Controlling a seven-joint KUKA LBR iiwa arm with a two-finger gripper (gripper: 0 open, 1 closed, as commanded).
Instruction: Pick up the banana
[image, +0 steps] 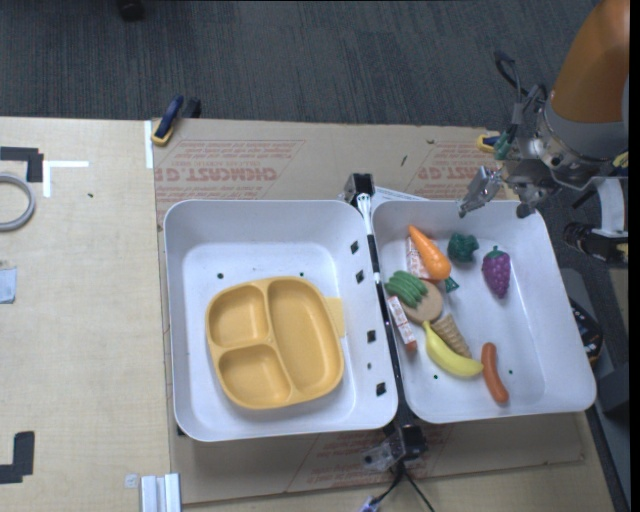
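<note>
Gripper above the far edge of the right bin, nothing between its fingers.

You will find the gripper (503, 192) at the far rim of the right bin (560, 300), its fingers (479, 194) spread apart and holding nothing. The banana (448, 357) lies well apart from it, near the bin's front, touching an ice-cream cone (448, 330) and beside a sausage (493, 373). A carrot (428, 254), broccoli (462, 247) and grapes (496, 271) lie farther back. The left bin (200, 260) holds a yellow divided plate (274, 341).
</note>
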